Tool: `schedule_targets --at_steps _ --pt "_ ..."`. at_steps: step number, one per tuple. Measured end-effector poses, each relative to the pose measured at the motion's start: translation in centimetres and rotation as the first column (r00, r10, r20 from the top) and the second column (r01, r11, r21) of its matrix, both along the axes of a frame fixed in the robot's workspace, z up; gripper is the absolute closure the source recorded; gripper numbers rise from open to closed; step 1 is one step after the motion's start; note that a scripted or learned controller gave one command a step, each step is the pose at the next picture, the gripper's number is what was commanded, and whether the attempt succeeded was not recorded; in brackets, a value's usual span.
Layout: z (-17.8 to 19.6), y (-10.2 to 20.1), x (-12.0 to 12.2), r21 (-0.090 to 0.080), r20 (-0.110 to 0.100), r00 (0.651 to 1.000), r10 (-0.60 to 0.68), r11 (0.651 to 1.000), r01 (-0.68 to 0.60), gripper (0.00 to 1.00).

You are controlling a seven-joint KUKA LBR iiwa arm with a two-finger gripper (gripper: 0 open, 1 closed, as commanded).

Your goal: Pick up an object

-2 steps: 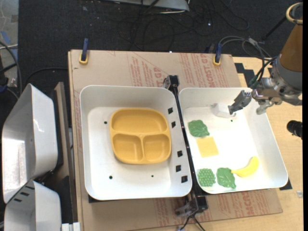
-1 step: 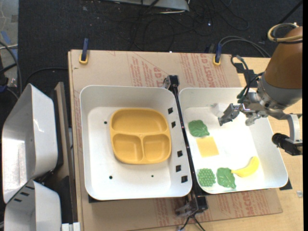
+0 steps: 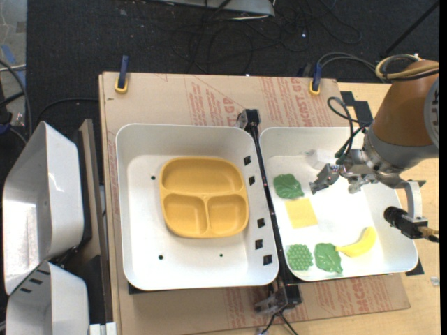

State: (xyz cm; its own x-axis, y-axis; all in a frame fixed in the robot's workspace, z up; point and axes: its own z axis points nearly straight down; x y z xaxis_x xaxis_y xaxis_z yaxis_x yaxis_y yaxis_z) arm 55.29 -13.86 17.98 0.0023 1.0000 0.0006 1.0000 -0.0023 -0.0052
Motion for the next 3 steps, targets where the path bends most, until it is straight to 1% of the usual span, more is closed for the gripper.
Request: schedule_targets --at_steps 1,2,3 --pt "-6.3 -0.4 -0.2 0.0 -0.001 1.0 0.0 1.0 0.0 0.0" --pt "-4.9 -0.4 0.0 -0.001 0.006 1.0 -0.001 1.0 0.001 1.0" --pt "0.9 -1.1 0.8 -0.003 0.011 1.0 0.005 1.0 -0.005 1.0"
